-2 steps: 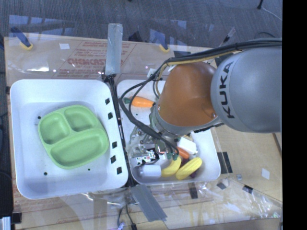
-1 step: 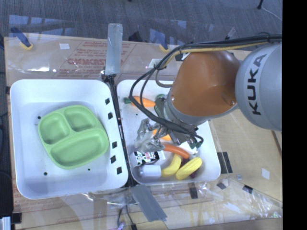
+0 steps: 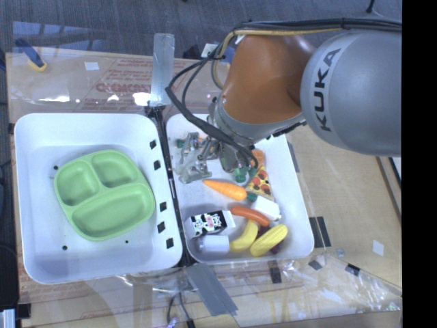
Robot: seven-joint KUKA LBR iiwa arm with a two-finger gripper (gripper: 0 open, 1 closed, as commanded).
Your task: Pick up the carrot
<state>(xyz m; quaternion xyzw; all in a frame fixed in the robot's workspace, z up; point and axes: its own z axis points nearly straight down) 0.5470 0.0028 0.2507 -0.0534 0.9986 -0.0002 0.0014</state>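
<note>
Arm: the grey KUKA arm (image 3: 341, 87) with its orange band reaches in from the right, over the far half of the right bin (image 3: 300, 210).
Claw: the claw (image 3: 194, 166) hangs low near the right bin's far left corner; whether its fingers are open or closed I cannot tell, as cables and metal parts blur together there.
Carrot: the carrot (image 3: 225, 188) lies flat near the middle of the right bin, just beside the claw, tip toward the divider.
Other items: a red sausage-like piece (image 3: 250, 215), two yellow bananas (image 3: 259, 238) and a small black-and-white carton (image 3: 208, 222) sit along the right bin's near edge.
Left bin: the left bin (image 3: 34, 183) holds a green divided plate (image 3: 102, 193) near its middle.
</note>
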